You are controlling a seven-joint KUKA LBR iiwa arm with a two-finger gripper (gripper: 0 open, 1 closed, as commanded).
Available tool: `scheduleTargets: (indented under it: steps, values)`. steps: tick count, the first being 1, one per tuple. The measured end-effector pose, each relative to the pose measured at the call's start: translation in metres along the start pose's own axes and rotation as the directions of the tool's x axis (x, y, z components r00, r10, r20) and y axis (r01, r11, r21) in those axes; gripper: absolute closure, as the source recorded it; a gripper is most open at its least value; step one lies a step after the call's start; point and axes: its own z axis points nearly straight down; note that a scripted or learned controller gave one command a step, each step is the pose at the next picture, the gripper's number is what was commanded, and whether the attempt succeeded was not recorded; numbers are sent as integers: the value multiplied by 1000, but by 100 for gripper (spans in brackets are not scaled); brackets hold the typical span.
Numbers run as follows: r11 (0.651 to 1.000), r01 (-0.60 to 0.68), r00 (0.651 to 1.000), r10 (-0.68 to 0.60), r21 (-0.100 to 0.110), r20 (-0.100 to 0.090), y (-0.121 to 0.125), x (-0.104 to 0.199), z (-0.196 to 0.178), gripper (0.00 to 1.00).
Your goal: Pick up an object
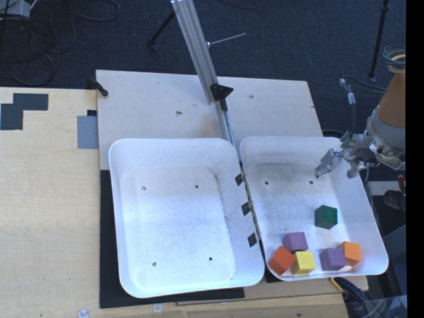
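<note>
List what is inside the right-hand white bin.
The right-hand white bin holds a green cube, two purple cubes, two orange cubes and a yellow cube. Nothing looks covered.

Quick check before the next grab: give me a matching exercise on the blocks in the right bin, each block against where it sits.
Things:
1. green block
2. yellow block
3. orange block
4. red-orange block

Places:
A. farthest right in the near cluster
B. apart, farther back than the cluster
C. farthest left in the cluster
D. between the red-orange block and a purple block

Pairs: 1-B, 2-D, 3-A, 4-C
</note>
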Motion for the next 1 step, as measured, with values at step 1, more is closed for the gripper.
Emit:
scheduleTargets:
  steps: [1]
  values:
    - [1000,-7,1000,7,-3,0,-52,-3,110,0]
